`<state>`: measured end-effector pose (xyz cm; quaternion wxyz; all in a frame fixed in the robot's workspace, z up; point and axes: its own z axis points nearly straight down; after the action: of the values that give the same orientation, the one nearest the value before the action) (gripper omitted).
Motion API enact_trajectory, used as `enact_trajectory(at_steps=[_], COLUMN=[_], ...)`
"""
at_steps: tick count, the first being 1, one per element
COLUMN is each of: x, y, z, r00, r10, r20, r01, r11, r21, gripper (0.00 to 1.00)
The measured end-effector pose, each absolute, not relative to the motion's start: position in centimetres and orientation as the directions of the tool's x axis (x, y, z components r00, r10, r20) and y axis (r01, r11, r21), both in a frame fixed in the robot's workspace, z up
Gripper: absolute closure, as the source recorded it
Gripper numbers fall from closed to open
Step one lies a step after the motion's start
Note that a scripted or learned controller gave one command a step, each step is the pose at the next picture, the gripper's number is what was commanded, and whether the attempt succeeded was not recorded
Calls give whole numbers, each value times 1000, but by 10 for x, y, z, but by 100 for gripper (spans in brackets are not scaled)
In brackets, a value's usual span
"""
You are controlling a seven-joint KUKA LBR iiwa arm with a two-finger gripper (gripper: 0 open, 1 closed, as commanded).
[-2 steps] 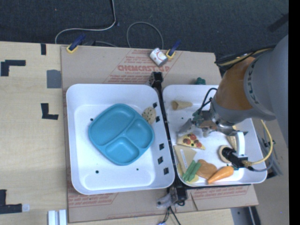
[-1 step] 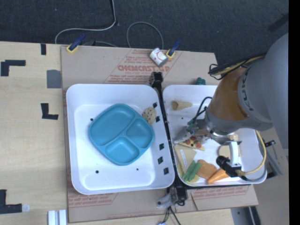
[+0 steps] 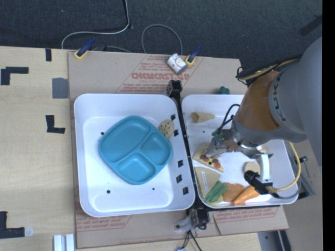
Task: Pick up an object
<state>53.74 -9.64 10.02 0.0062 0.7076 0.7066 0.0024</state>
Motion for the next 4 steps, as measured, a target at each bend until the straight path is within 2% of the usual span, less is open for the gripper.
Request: enact_trajectory(at_steps=[1, 2, 3, 4], x=[519, 519, 540, 523], y=[-31, -34, -99, -99], z=[189, 184, 143, 90], r00=[-7, -2, 5, 1], r10=[1000, 1000, 1000, 1000], r20=[2, 1, -3, 1], r01=[1000, 1000, 1000, 1000], r11=[7, 2, -5, -1], r21=[5, -2, -4, -8], gripper=[100, 0, 0, 0])
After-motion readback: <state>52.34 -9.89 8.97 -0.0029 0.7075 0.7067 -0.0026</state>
